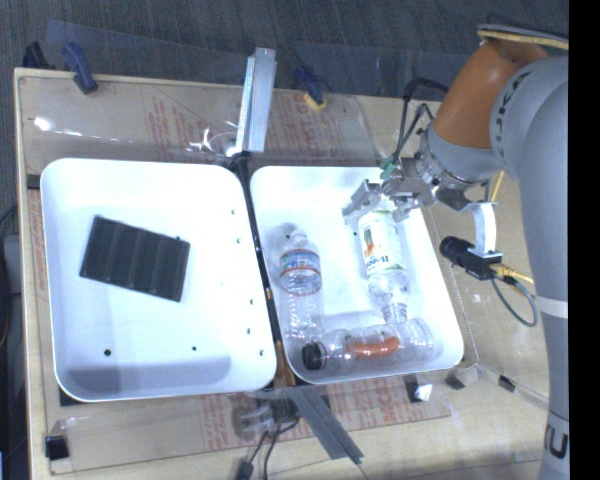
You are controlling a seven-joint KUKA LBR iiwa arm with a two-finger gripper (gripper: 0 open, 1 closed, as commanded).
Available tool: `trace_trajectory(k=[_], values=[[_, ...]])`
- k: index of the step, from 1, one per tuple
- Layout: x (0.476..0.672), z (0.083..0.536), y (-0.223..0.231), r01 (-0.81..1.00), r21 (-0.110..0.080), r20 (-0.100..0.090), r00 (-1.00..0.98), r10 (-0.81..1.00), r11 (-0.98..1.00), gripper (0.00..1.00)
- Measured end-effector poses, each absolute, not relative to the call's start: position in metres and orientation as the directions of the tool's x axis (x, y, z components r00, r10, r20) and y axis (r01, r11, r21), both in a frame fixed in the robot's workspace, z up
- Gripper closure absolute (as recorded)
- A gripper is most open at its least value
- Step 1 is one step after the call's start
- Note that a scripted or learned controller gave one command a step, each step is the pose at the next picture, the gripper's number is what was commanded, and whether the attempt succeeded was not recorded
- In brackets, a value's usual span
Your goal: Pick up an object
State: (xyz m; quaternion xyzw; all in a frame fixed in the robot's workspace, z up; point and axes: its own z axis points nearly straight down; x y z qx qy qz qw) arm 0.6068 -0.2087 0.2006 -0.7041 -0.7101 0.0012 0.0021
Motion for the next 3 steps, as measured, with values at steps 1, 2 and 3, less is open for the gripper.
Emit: trace_trajectory(k=[1,2,3], values=[[0.603,0.09,-0.205,1.0,-0.007,0.006,-0.019,1.0,0.019,0.0],[0.564,0.123,-0.209,0.996,-0.003,0.002,-0.094,0.996,0.094,0.0],[0.569,0.157,-0.21,0.984,0.0,0.0,-0.176,0.984,0.176,0.0]])
